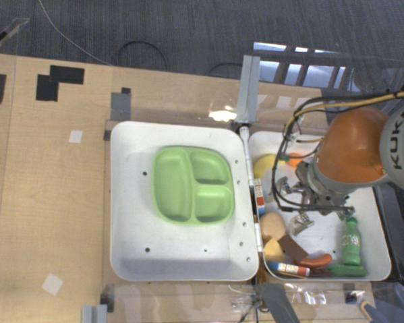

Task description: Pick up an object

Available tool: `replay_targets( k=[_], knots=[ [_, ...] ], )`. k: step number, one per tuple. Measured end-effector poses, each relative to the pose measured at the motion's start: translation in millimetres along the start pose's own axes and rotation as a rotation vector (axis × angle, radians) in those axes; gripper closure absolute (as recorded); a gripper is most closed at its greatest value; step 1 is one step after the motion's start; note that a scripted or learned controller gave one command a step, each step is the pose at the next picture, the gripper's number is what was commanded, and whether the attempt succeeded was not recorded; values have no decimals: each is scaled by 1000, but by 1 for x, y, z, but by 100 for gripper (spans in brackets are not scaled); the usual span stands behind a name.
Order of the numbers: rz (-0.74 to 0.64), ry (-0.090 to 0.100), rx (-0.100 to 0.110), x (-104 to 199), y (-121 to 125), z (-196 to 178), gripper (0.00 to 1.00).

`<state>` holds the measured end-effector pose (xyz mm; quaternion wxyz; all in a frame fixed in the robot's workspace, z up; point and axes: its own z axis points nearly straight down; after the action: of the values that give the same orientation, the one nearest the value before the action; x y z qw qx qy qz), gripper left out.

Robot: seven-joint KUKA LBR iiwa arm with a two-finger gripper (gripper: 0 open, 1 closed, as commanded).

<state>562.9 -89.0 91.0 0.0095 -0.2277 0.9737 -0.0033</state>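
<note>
Camera view: gripper (301, 222) low in right bin (379, 258), amid clutter — green bottle (350, 245), red sausage (315, 260), tan piece (273, 226) near. I cannot tell jaw state. Risk, my judgement — crowding causes glancing miss.

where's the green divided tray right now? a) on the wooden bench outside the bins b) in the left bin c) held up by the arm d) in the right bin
b: the green divided tray lies flat in the left bin, apart from the arm over the right bin.
</note>
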Motion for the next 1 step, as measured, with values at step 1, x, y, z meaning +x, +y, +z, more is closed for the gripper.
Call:
replay_targets(
  k=[1],
  knots=[
    [-97, 3, -4, -7, -10, 1, 0]
  ],
)
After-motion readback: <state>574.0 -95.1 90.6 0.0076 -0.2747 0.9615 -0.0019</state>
